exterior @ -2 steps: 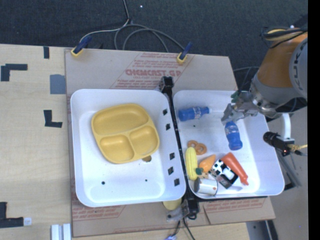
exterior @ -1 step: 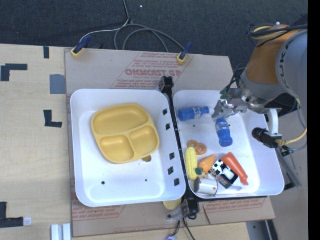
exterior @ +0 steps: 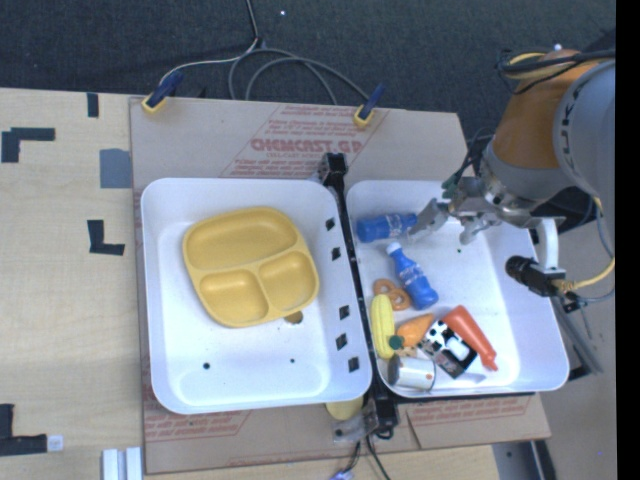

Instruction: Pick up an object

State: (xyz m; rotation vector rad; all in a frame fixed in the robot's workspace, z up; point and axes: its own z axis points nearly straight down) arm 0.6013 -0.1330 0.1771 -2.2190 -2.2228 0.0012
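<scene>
Grey arm reaches from the right over the right bin (exterior: 520, 298), its claw (exterior: 452, 223) spread wide and holding nothing. Just left of the claw lies a blue can (exterior: 380, 228). Below it are a blue bottle (exterior: 414, 278), banana (exterior: 382, 326) and carrot (exterior: 472, 333). A yellow plate (exterior: 250, 265) sits in the left bin (exterior: 170, 298).

Two smooth white plastic bins (exterior: 165, 268) sit on a matt brown cardboard sheet (exterior: 290, 143) over pale wood-look bench (exterior: 60, 298). A yellow divided plate (exterior: 250, 265) looks like satin plastic. Blue bottles (exterior: 413, 278) and toy carrot (exterior: 472, 333) appear glossy plastic. The arm (exterior: 560, 118) has smooth painted casing.
</scene>
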